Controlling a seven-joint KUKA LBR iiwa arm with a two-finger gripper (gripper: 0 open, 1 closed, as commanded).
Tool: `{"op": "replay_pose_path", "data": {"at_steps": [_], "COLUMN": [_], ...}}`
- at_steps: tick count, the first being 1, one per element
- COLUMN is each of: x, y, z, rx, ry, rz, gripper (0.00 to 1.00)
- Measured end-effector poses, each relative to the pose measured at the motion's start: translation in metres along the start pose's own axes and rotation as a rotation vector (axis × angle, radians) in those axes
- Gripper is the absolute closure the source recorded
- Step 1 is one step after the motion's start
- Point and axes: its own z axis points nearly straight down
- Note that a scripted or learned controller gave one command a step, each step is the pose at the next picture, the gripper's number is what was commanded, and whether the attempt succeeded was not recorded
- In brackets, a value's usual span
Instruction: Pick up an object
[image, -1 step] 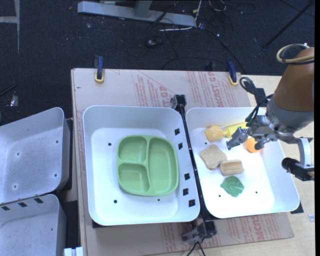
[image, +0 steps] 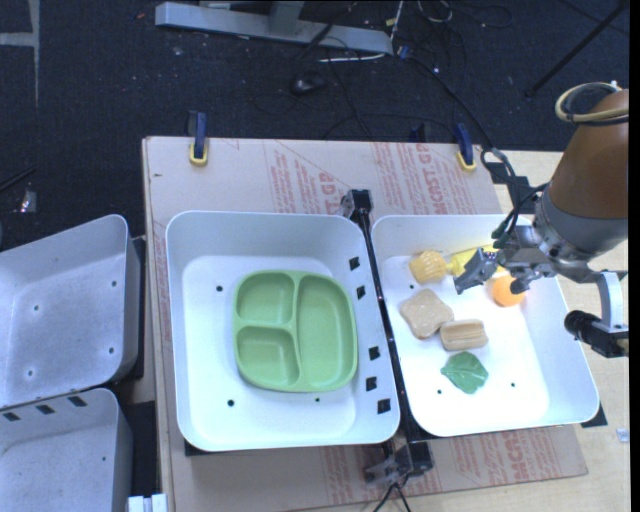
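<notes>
Objects for the pick are all lying in the right bin (image: 560, 395), so taking that bin as the landmark: corn (image: 428, 265) toward its far-left corner, w/ a yellow piece (image: 462, 261) just beside it; orange ball (image: 507, 291) near the bin's far-right part; bread slice (image: 426, 312) around its middle-left; tan block (image: 464, 334) touching or nearly touching the bread on the near side; green leaf (image: 465, 372) nearer the bin's front edge.

Gripper (image: 490, 266) is hanging over the bin's far half, btwn the yellow piece and the ball, arm (image: 590, 180) coming in across the bin's right wall. Dark linkage is blurring into the items under it, so can't tell if the gripper is open or closed, and nothing is visibly caught in it. Judging by position, it's prob going for the ball or the yellow piece, pick not yet made.

Risks from here, as I'm reading it:
- Ball is round and likely to be rolling away if touched off-centre, toward the bin's right wall.
- Yellow piece and corn are sitting close together, so a descent there could be nudging both or clipping two at once.
- Target is close to the bin's far wall; a slanted approach could be scraping the rim.

Left of the right bin, a second bin (image: 190, 300) is holding a green tray (image: 296, 331); both are sitting on the table (image: 260, 170).
</notes>
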Motion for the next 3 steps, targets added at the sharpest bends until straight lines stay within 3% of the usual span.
{"op": "replay_pose_path", "data": {"at_steps": [2,3], "x": [0.008,0.008], "y": [0.001,0.004], "z": [0.112,0.130], "rx": [0.000,-0.009], "ry": [-0.001,-0.002], "rz": [0.002,0.002], "gripper": [0.00,0.00]}}
